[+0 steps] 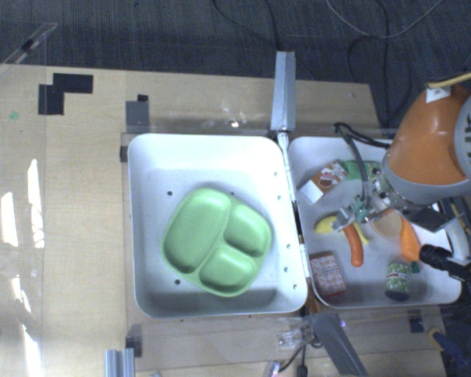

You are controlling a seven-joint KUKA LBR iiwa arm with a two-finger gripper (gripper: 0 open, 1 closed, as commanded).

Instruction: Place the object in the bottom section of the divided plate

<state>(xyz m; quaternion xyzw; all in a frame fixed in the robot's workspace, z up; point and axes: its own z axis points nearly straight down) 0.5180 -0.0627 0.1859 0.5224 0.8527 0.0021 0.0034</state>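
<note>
Wooden surface (78, 234) bearing two white bins; gripper (359, 213) hovering over right bin (447, 293), finger state impossible to tell, orange carrot (355, 246) just below, green divided plate (217, 240) lying well left.

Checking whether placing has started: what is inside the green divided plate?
The green divided plate in the left bin has three compartments, all showing bare green; nothing covers them. The food items are in the right bin.
</note>
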